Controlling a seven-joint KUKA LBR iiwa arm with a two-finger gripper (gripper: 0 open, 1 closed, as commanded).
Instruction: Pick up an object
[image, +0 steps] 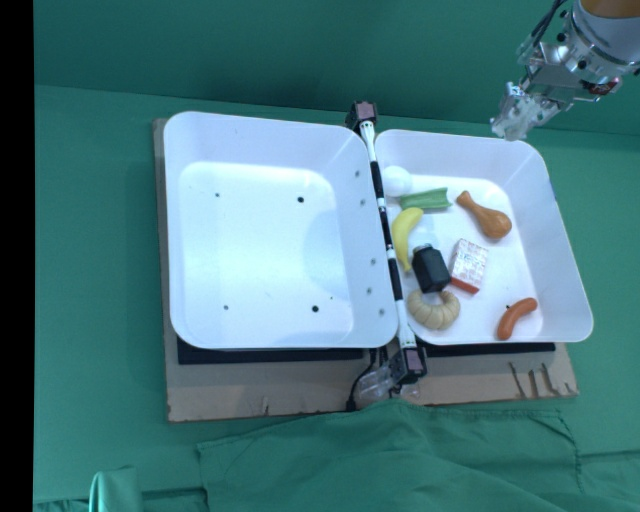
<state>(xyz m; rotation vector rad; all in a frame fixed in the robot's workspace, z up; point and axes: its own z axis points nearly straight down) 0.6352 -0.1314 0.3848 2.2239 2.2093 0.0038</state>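
My gripper (514, 117) hangs at the top right, above the far rim of the right bin (560, 290), with nothing seen between its fingers. In that bin lie a white egg (397, 181), a green celery piece (426, 199), a yellow banana (404, 234), an orange drumstick (486, 216), a black cylinder (431, 268), a red and white carton (469, 265), a tan croissant (435, 309) and an orange sausage (516, 318).
The left bin (190, 300) lies beside the right one, with a black and white rod (385, 240) along the seam between them. Both rest on a cardboard sheet (260, 400) over green cloth.
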